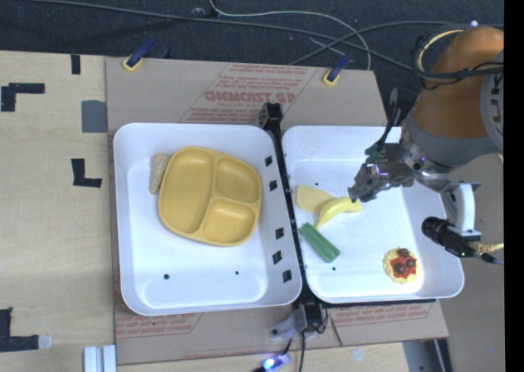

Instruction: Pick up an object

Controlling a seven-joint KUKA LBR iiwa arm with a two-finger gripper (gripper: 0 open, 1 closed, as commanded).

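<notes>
The gripper (pixel 363 190) is hanging over the right bin (pixel 434 280), its dark tip sitting just at the right end of the banana (pixel 336 210). Whether the fingers are released or clenched cannot be told from this view; nothing is visibly sitting between them.

The banana is lying in the left half of the right bin, its long axis running roughly left to right with a slight upward tilt toward the right, so that its right end is pointing at the gripper tip and its left end is pointing down toward the green piece (pixel 318 242). A pale yellow piece (pixel 309 197) is lying just to the upper left of the banana, touching or nearly touching it; the seam between them is too soft to judge. The green piece, a short stick, is lying just below the banana's left end, its long axis running diagonally from upper left to lower right. A small round pastry with red topping (pixel 401 265) is resting well apart from the banana, to its lower right, near the bin's front right corner.

To the left of the banana, beyond the black divider (pixel 284 206) between the bins, the left bin (pixel 196 284) is holding a yellow sectioned plate (pixel 210 195). A tan sponge-like piece (pixel 157 172) is peeking out from under the plate's left edge.
</notes>
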